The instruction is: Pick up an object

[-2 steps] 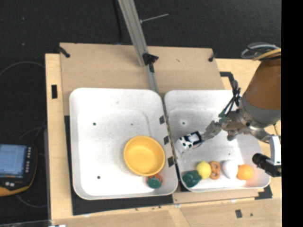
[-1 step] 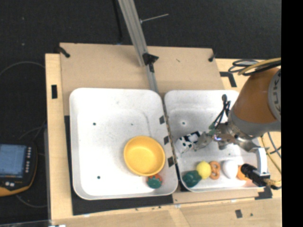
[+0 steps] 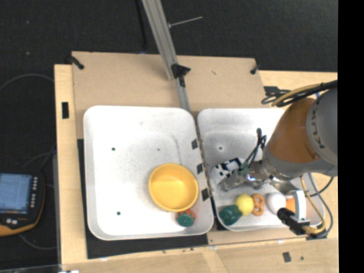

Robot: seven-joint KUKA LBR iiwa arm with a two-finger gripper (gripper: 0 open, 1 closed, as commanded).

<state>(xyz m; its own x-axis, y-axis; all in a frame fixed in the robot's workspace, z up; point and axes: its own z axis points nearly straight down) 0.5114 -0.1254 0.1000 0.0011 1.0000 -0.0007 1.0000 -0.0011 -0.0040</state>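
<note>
step: reach into right white bin point(image 3: 227, 121) | gripper point(image 3: 232, 179) low beside black-and-white toy point(image 3: 228, 166), finger state unclear | next: close, lift

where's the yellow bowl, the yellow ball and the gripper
yellow bowl point(image 3: 173, 186), camera view, inner floor of the bowl
yellow ball point(image 3: 244, 203), camera view, top of the ball
gripper point(image 3: 232, 179), camera view, between its fingertips

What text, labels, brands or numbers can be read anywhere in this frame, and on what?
None can be read.
Arm: dark lettering runs down its grey casing at the right edge, cut off and too blurred to read.
Handheld pendant: its lit blue screen shows content too small to read.
</note>
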